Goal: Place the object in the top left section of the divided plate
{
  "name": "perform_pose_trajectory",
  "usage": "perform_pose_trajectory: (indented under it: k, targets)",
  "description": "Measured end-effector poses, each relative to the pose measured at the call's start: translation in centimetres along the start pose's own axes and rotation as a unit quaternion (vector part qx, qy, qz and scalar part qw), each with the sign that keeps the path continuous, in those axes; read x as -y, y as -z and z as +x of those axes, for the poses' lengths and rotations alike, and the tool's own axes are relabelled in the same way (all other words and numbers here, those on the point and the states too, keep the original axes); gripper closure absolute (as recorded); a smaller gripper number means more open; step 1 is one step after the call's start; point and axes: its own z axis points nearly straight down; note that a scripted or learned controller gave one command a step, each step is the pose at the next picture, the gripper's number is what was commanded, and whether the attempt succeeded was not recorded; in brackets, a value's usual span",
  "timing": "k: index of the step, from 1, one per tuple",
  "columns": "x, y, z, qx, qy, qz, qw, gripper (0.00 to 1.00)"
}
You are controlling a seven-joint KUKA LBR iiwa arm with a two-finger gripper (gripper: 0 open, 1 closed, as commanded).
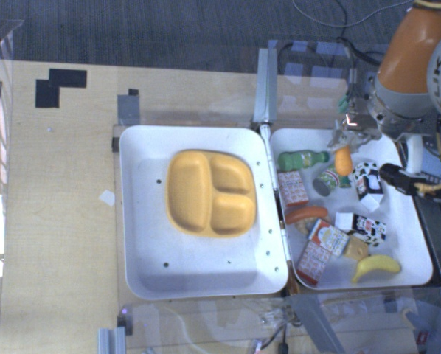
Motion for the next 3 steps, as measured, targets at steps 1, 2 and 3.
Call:
perform_pose_trajectory:
  k: [1,2,3]
  targets:
    - [-1.3,0.0,12.5,-0.002,0.043,0.000,0.9991,1.00]
    - [-1.3,0.0,12.5,-0.001,0.043,0.000,0.9991,0.00]
    - [-0.9,3.7,12.6,-0.001,-0.042,-0.001,0.9991,0.00]
